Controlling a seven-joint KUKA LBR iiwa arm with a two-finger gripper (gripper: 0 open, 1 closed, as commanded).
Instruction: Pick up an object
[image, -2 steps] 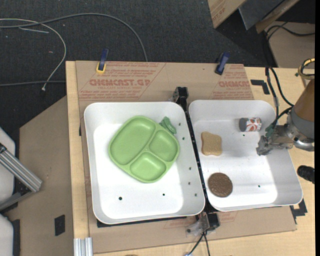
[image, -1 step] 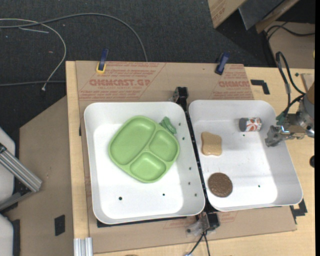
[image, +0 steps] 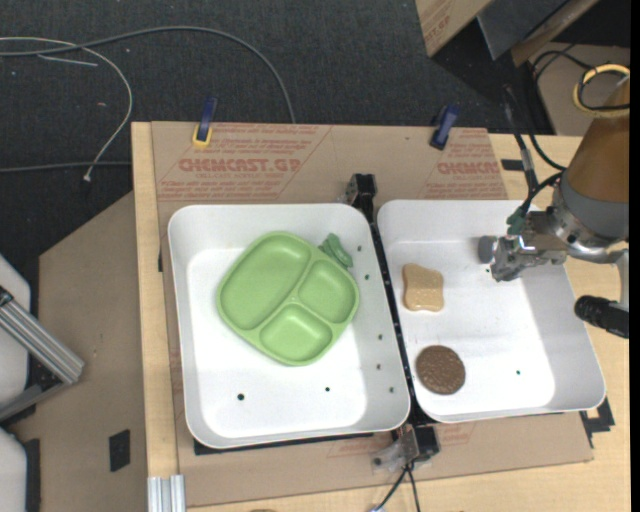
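Note:
A tan, bread-like piece (image: 423, 288) lies in the right bin (image: 560, 385), near its left wall. A round brown cookie-like disc (image: 440, 368) rests closer to the front of the same bin. My gripper (image: 503, 260) hovers over the upper middle of the right bin, to the right of the tan piece and apart from it. Nothing shows between its fingers. A green divided plate (image: 288, 297) sits in the left bin (image: 215, 400), with a small green item (image: 337, 250) at its upper right rim.
The two bins sit side by side on a cardboard-covered bench (image: 260, 160), joined by black clamps (image: 361, 188). The arm's grey wrist and orange band (image: 600, 170) come in from the right. Cables trail over the dark floor behind.

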